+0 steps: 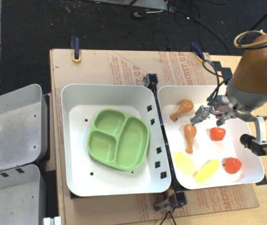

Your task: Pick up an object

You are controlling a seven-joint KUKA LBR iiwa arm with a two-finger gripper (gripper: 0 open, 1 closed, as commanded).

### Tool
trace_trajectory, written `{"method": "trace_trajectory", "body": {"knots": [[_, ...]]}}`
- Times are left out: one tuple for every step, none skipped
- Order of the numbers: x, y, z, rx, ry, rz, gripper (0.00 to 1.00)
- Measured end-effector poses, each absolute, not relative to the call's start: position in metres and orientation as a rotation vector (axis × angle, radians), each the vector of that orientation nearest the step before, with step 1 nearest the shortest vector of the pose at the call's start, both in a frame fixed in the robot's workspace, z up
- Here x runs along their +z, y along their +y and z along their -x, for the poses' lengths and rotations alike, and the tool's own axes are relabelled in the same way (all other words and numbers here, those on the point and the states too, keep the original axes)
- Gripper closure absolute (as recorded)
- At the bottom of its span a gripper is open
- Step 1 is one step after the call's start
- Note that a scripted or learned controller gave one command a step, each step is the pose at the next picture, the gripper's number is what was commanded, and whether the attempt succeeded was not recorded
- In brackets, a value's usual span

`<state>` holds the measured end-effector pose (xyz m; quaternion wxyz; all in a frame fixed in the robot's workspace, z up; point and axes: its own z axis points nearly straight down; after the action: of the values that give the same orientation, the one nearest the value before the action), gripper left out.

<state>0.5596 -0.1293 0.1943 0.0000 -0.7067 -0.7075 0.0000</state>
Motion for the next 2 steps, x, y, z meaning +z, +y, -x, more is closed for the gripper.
{"method": "trace_trajectory", "body": {"knots": [[0.131,-0.127,-0.563,0.004,-2.218,2.22,0.0],[0.09,-0.126,-0.563,0.003,-2.218,2.221,0.0]]}}
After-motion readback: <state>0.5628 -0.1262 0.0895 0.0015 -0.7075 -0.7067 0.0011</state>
